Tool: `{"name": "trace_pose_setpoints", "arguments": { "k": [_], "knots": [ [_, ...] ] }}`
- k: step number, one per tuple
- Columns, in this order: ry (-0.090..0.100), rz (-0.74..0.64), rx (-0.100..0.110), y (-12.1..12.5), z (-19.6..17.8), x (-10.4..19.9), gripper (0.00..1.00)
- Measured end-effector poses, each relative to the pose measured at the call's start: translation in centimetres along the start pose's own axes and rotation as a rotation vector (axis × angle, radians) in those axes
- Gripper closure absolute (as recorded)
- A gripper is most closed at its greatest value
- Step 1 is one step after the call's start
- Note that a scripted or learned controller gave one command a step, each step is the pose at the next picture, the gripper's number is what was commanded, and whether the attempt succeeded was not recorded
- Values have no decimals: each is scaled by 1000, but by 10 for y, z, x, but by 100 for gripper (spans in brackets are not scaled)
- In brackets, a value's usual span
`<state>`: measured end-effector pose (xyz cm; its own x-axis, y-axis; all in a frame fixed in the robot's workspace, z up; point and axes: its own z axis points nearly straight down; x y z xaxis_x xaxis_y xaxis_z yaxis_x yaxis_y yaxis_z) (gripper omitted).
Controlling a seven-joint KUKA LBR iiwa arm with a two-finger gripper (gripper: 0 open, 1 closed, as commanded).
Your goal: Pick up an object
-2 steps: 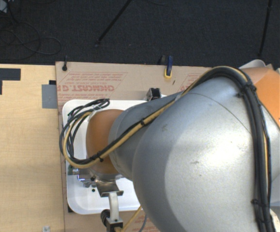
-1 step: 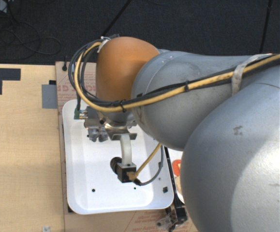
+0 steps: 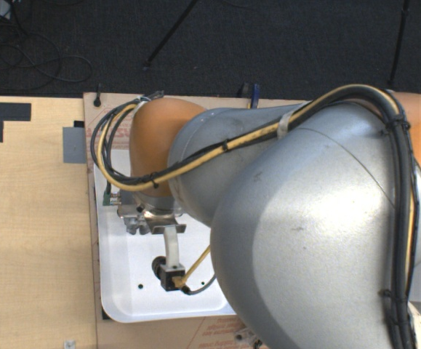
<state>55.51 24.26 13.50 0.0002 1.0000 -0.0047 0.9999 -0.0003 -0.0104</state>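
On the wooden desk the arm hangs low over the white bin, hiding any object. The state of the jaws cannot be told. It is probably the reaching step; next comes a firm close and lift.

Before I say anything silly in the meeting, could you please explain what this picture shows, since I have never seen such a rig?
This is a single picture from a camera fixed above a bench, looking down at a slant. The big grey shape on the right is a robot arm, reaching in from that side. The orange band sits just above its wrist, and cables run along it. Its gripper, the metal part beneath the band, hangs over a shallow white bin. The arm covers much of the bin, and I cannot tell whether the gripper holds anything. The pale wooden bench stretches away to the left.
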Motion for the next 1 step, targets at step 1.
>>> {"name": "trace_pose_setpoints", "arguments": {
  "k": [1],
  "knots": [
    [9,-2,-23,37,-145,0,100]
  ]
}}
